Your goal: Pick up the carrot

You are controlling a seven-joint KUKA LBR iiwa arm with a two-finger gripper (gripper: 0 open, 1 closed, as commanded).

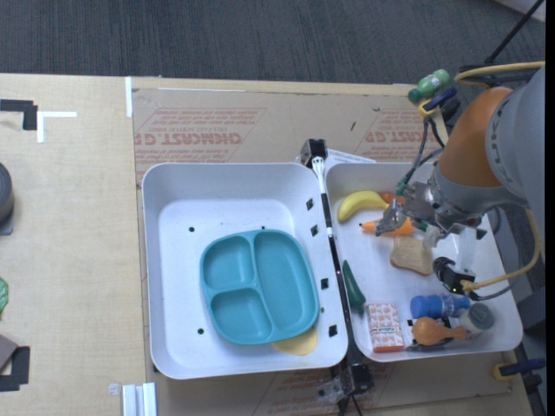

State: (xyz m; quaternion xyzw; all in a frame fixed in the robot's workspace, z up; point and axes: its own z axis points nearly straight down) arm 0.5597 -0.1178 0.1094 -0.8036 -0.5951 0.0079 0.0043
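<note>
- Carrot [388,225] lies in the right bin [381,315], upper middle, just below the banana [360,204] and above the toast [412,256].
- Gripper [406,215] sits at the carrot's right end, coming in from the right rim; wrist hardware covers the tips, so whether the claw is released or clenched cannot be told. No grasp confirmed.
- Carrot looks flat on the bin floor or close to it, long axis roughly left-right, thin end pointing at the divider. Judgement: step in hand is the approach or close on the carrot, lift not yet evident.
- Crowding: banana just beside the carrot on the far side, toast just beside on the near side. Little side room for the claw; a wide approach would likely nudge one of them.
- Open floor is left of the carrot, toward the divider rim; a green piece [352,286] lies along that rim lower down.
- Near edge of the right bin carries a carton [385,326], a blue bottle [431,306] and an orange item [431,329], all well apart from the carrot.
- Left bin [173,198] holds a teal tray [257,286] with a yellow piece [297,345] peeking out at its near edge; bare floor around it, no part in this pick.
- Straight up is the cleanest exit: nothing overhangs the carrot except the arm itself.
</note>
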